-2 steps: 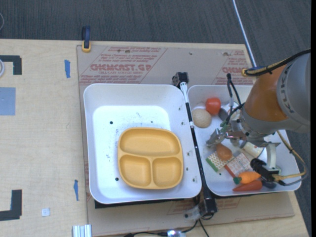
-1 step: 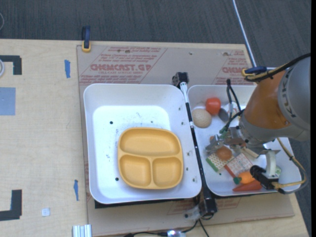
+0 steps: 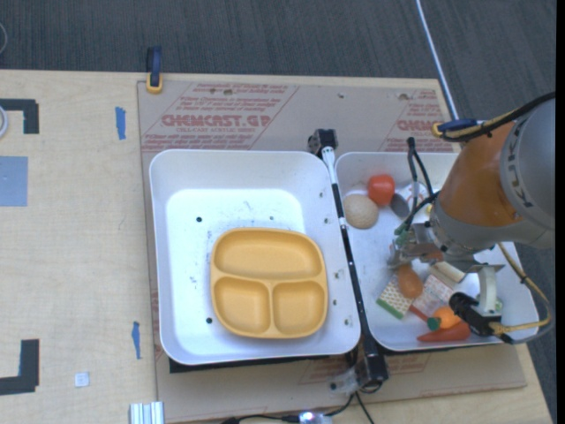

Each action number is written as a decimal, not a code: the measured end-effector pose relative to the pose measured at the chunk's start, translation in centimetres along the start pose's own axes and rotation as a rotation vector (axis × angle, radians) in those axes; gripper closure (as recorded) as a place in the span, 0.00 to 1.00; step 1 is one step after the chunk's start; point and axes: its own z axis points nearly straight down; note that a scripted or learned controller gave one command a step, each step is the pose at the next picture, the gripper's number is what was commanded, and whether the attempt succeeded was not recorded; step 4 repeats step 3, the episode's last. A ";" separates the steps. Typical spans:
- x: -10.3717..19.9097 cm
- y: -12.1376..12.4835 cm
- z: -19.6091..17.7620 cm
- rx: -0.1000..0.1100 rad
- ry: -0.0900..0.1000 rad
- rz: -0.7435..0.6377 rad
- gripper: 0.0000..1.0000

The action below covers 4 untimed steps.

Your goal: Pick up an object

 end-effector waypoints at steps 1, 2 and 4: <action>0.0 0.0 0.0 0.000 0.000 0.000 0.00; -1.0 0.9 1.1 0.007 0.001 -0.001 0.00; -1.0 1.0 0.0 0.003 0.000 0.000 1.00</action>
